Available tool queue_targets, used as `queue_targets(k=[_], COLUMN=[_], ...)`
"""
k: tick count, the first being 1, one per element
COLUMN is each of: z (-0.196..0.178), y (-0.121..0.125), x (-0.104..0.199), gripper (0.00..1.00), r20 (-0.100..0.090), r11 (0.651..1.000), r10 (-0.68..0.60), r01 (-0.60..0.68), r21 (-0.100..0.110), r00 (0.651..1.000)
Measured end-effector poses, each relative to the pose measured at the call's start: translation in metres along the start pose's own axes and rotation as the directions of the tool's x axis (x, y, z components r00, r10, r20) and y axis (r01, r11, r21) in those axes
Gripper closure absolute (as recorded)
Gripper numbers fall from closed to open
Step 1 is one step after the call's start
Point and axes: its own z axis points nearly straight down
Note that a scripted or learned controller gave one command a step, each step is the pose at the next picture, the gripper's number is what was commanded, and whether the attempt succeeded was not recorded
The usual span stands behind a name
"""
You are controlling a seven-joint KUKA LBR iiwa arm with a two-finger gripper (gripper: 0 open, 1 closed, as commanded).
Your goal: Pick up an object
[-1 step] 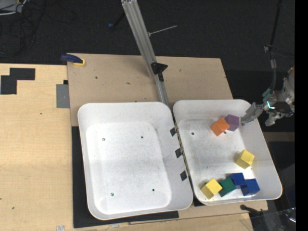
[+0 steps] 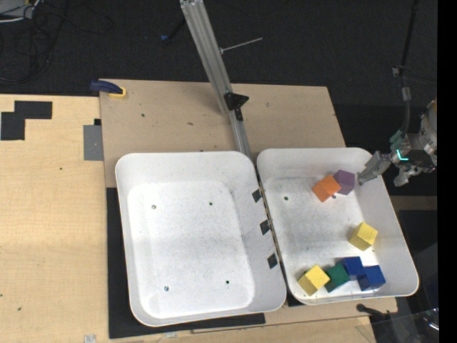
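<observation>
The bench's right bin (image 2: 389,213) holds two yellow, two blue, one orange, one purple, one green block; fingers' (image 2: 385,168) state unclear

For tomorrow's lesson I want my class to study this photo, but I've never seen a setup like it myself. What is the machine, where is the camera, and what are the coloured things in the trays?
One fixed camera looks down at a slant on a bench carrying two shallow white bins. The machine is a robot arm reaching in from the picture's right; its gripper sits at the right bin's upper right rim. Its job is to pick up an object.

In the right bin lie small blocks: an orange block touching a purple block near the gripper, a yellow block by itself, and a cluster at the front edge: another yellow block, a green block and two blue blocks. The left bin sits beside it.

No block is visibly held between the gripper's fingers.
</observation>
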Motion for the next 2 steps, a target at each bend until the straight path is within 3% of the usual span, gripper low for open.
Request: queue_targets(k=[2], z=[0.106], y=[-0.006], x=[0.008], gripper=[0.0], r20=[-0.002], r11=[1.0], r10=[0.003], r01=[-0.003], r21=[0.006], r00=[1.0])
